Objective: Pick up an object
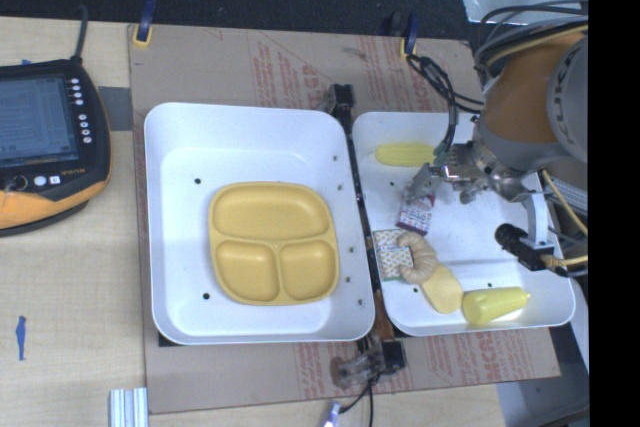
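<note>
- Our pincer (425, 187) hangs low in the right bin (455, 315); we cannot tell how it is set.
- A small packet (415, 218) lies just below it, seemingly touching. We judge it light, thin and crinkly: best nipped across its short edges.
- Farther below sit a soft toy (418, 258) and a yellow block (495, 304); a yellow piece (403, 154) lies just left.

Teach pendant (45, 140) left of bins — blue clamps (145, 18).

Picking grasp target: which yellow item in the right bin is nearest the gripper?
The yellow piece at the bin's far edge, just left of the gripper; the other two lie at the near edge.
</note>
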You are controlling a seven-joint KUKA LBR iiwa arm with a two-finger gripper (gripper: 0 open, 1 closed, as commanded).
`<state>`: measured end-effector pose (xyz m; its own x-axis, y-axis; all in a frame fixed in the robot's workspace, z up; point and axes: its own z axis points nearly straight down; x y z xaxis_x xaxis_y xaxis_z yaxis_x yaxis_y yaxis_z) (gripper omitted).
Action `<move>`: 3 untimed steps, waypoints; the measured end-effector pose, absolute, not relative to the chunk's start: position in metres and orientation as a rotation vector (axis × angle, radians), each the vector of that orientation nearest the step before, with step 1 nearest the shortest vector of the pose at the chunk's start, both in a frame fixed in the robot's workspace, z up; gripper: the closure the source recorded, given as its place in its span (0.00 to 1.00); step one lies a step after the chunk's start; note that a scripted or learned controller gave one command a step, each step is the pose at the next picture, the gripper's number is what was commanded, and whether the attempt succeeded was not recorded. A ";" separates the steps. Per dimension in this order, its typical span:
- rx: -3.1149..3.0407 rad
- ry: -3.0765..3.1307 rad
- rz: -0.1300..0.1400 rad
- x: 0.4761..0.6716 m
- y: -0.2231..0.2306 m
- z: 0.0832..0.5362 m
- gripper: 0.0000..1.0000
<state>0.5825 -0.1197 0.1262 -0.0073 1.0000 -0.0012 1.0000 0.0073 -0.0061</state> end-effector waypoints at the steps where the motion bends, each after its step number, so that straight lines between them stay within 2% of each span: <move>1: -2.209 -2.227 0.009 0.591 -0.096 0.091 0.00; 2: -2.215 -2.225 0.002 0.650 -0.104 0.092 0.00; 3: -2.219 -2.225 0.001 0.657 -0.142 0.220 0.00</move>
<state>0.6567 -0.1417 0.2198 -0.0028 1.0000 -0.0007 1.0000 0.0028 -0.0002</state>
